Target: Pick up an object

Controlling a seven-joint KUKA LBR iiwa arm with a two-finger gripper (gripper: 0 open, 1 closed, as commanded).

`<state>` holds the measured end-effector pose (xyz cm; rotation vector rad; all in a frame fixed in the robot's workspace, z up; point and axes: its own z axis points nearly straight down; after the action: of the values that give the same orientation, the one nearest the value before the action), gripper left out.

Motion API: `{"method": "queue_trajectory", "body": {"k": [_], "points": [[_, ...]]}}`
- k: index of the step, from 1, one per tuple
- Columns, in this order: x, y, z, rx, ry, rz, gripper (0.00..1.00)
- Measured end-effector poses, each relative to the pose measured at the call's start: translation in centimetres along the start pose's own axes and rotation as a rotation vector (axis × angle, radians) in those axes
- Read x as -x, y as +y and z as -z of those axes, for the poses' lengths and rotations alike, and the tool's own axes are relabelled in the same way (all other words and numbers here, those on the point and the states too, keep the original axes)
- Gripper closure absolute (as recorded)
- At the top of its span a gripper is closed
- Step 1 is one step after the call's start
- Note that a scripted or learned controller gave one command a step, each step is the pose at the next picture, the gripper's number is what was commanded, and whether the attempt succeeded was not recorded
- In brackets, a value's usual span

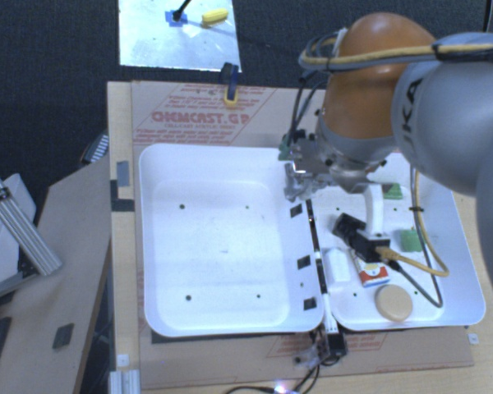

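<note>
Two shallow white bins are set side by side on a cardboard sheet (205,117) with red lettering, carried by the counter (125,286). The grey arm (452,113), with its orange band (378,52), is positioned over the right bin (464,295). The jaws are located low over the rim shared with the left bin (222,245), toward the far end. They are partly hidden by the wrist, so it cannot be told whether they are open or closed, or whether anything is held.

The objects available for picking are found in the right bin. A round tan disc (393,303), flat and smooth, is placed toward the near right corner. A small box (373,274), printed in red, white and blue, is seen just beside the disc. A white oblong piece (338,265) is laid near the shared rim. A green block (409,240) is located toward the right wall, and a second green piece (392,191) is seen farther back, partly covered by the arm.
</note>
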<state>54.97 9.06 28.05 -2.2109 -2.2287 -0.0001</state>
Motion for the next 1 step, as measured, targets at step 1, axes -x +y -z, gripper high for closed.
{"method": "queue_trajectory", "body": {"k": [1], "points": [[-2.66, -6.17, -8.21, -0.007, -0.001, -0.003, 1.00]]}}
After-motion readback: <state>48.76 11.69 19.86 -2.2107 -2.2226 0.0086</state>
